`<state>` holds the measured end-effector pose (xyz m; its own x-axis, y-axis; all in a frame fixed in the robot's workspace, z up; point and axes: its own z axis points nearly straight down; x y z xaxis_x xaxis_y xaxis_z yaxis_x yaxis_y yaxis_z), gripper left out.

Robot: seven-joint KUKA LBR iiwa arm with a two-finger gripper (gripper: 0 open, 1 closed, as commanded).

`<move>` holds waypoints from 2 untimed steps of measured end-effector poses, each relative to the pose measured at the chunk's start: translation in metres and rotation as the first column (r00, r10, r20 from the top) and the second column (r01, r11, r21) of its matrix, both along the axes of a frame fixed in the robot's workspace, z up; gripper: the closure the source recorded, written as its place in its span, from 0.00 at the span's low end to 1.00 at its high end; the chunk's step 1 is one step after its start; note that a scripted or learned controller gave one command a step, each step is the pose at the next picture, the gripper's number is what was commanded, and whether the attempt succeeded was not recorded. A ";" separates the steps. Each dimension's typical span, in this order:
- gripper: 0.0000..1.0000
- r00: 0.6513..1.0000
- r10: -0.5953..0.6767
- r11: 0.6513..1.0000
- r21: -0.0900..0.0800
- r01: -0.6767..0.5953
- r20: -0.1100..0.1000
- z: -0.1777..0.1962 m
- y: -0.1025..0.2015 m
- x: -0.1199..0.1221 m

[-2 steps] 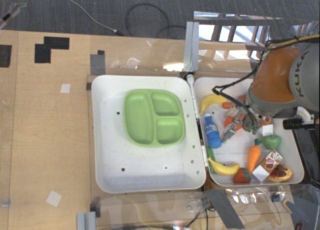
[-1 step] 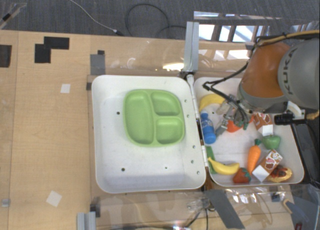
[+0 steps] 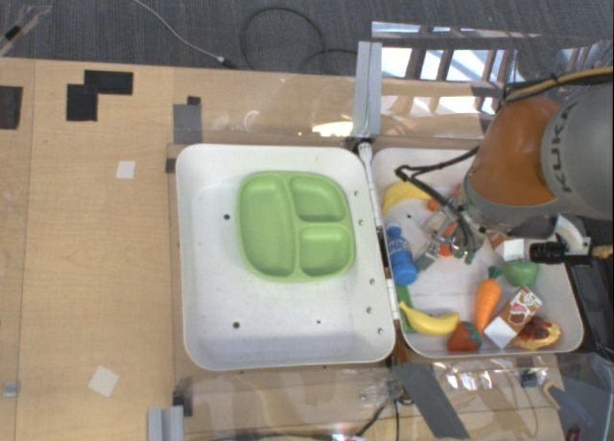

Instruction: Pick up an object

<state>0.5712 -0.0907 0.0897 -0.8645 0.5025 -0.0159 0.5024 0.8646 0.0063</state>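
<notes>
The arm comes in from 3 o'clock, its grey body and orange band bulking over the upper half of the right bin. The end effector points down toward 8 o'clock near that bin's middle; whether it is open or has hold of anything, I cannot tell.

The left bin carries a green divided plate at its centre, with bare white floor all round it.

In the right bin, a blue bottle lies along the left wall, long axis running 12 to 6 o'clock. A banana lies at the near edge, curving toward 3 o'clock. A carrot stands beside it, leafy end toward 1 o'clock. A small carton sits in the 5 o'clock corner, close to the carrot. Another yellow piece lies at 11 o'clock.
</notes>
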 end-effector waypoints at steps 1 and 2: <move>0.00 0.999 -0.004 1.000 0.001 0.004 -0.032 -0.001 0.000 0.062; 0.00 1.000 0.025 1.000 0.001 -0.025 -0.003 0.000 -0.016 -0.006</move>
<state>0.5656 -0.1062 0.0896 -0.8770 0.4803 -0.0132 0.4803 0.8771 0.0055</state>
